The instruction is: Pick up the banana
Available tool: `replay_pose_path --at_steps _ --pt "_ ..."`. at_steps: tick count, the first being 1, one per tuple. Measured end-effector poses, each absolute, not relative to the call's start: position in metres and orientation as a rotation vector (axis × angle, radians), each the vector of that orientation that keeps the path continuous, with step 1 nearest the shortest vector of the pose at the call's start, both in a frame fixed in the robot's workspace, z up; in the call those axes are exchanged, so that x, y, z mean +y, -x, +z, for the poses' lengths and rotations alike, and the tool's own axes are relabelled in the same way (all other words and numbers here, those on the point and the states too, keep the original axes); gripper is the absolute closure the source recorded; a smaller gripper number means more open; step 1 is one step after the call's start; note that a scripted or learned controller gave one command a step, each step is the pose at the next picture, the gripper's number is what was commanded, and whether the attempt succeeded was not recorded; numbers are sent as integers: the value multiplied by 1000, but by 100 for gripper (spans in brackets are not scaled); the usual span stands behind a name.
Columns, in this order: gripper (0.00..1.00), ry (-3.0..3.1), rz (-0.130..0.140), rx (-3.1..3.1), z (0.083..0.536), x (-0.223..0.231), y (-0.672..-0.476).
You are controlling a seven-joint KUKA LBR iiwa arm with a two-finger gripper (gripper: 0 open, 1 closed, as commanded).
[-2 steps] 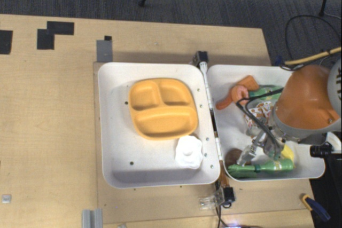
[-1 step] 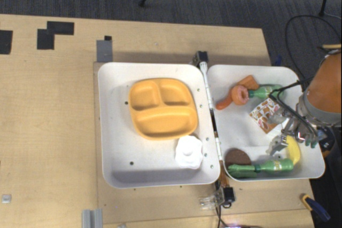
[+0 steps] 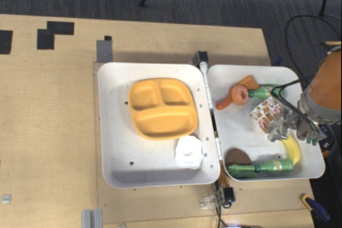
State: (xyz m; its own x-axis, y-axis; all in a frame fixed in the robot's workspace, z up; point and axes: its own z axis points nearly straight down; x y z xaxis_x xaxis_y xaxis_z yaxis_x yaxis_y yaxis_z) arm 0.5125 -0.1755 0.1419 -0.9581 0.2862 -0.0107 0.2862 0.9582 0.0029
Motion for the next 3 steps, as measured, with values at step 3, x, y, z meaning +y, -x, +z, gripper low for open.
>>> replay_pose_path --at_steps 3 --pt "100 -575 0 3077 88 -102 -490"
